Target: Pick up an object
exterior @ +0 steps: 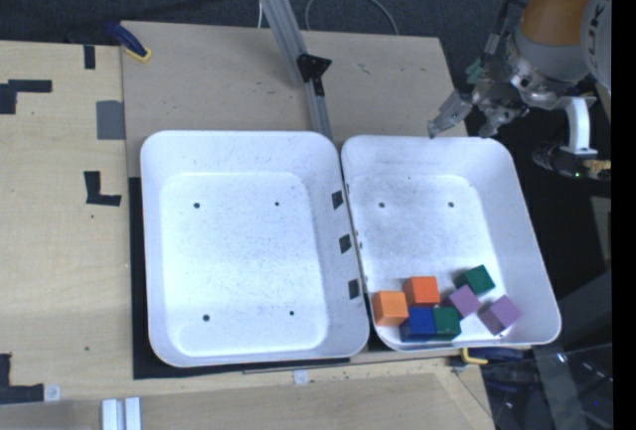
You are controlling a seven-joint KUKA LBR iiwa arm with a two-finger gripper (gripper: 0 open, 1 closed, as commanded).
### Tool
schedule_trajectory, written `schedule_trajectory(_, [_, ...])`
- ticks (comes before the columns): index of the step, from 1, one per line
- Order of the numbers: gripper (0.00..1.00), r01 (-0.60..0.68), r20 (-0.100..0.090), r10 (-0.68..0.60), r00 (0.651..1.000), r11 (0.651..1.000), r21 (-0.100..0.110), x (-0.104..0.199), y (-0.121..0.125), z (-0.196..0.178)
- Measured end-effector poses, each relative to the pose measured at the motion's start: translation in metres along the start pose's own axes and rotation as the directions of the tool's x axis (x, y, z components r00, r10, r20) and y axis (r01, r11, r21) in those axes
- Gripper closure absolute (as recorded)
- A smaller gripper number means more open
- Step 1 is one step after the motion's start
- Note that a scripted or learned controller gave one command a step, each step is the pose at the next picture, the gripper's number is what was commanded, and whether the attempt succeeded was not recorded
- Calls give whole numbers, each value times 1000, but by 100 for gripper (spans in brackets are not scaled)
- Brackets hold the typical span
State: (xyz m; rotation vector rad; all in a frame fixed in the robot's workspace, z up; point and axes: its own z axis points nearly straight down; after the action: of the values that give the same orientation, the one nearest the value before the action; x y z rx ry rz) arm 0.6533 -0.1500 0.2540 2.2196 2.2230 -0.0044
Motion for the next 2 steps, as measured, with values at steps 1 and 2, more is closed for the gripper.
schedule_trajectory(1, [0, -1, 1, 1, 1000, 1000, -10, -6, -22, -105])
schedule_trajectory(2, [0, -1, -4, 1, 1000, 1000, 9, 28, -91, 91])
